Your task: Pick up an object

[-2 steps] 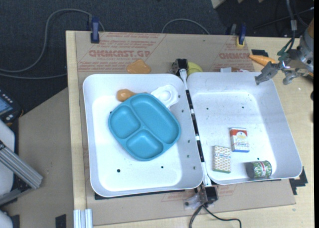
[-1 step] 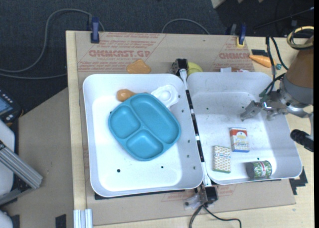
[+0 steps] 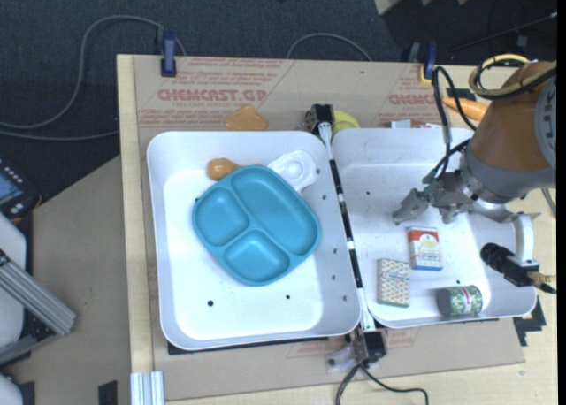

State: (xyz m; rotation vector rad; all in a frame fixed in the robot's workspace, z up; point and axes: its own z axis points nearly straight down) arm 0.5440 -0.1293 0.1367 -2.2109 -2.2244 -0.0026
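Hand (image 3: pixel 416 207): poised low over right bin (image 3: pixel 380 151), grip state cannot be told. Nearest candidates just beside it: small carton (image 3: pixel 425 248), patterned packet (image 3: pixel 393 282), green can (image 3: pixel 460 301) (each lying apart, easing access).

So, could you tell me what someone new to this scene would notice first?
Most likely the big blue plastic divided tray, lying at a slant in the left white bin. Next comes the grey and orange arm reaching in from the right, its hand low over the right white bin, where a small red and white carton, a patterned packet and a green can lie.
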